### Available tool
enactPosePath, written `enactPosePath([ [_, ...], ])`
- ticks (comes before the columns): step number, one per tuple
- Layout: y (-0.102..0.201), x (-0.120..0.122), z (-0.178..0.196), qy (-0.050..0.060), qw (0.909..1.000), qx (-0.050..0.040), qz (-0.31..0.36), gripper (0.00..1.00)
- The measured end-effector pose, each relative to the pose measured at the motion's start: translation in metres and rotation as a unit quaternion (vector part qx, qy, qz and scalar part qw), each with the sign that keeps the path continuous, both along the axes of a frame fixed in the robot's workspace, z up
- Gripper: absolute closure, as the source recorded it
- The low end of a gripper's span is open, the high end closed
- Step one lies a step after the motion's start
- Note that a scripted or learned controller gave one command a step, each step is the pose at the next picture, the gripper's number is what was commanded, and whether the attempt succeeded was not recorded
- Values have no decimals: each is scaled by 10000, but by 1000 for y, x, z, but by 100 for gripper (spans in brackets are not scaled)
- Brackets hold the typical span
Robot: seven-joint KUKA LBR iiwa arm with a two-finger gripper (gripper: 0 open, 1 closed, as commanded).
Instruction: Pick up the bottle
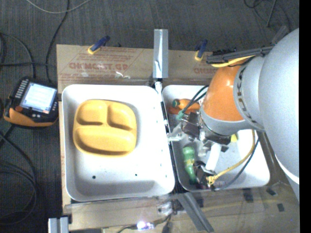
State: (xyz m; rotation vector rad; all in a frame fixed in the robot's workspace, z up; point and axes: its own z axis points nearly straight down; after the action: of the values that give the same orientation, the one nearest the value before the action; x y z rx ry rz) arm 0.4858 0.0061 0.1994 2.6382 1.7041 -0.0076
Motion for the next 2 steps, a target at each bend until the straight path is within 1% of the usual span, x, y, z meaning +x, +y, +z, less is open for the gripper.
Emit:
enactPosePath([
  [1, -52, -3, -17, 16, 9992, 9, 411, 0],
  [2, -104, 1, -110, -61, 9991, 22, 415, 0],
])
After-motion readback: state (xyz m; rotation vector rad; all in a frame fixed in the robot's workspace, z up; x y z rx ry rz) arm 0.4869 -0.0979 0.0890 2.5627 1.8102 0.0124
